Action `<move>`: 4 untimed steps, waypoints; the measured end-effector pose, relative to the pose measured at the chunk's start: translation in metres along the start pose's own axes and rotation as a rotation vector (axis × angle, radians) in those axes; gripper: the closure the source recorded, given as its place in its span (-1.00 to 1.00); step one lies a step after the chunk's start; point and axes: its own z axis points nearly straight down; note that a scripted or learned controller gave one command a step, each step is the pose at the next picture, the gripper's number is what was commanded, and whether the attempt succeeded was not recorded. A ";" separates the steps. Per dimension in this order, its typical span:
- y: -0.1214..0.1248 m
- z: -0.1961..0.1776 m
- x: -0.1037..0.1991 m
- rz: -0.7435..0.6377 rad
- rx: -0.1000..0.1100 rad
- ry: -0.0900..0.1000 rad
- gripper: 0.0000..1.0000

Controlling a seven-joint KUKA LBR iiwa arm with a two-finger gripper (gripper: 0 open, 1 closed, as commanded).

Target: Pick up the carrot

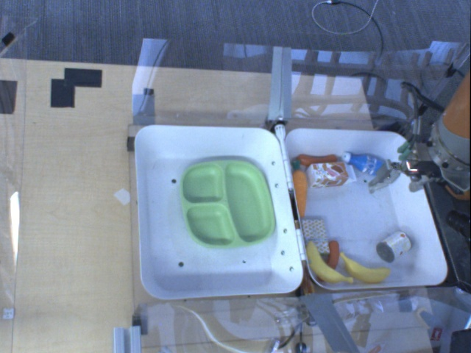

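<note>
My tool (396,173), prongs spread and gripping nothing, sits right of frame centre, the long orange carrot (299,191) well apart to its left, hugging the right white bin's (430,223) left wall, long axis running top-to-bottom.

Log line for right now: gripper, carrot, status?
gripper: right bin's far right, over the floor | carrot: against left wall, untouched | status: not picked
</note>
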 end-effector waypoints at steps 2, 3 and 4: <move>0.050 0.153 0.060 0.237 -0.010 -0.001 -1.00; 0.052 0.140 0.063 0.233 -0.016 0.003 1.00; -0.014 0.057 0.045 0.428 0.000 0.000 1.00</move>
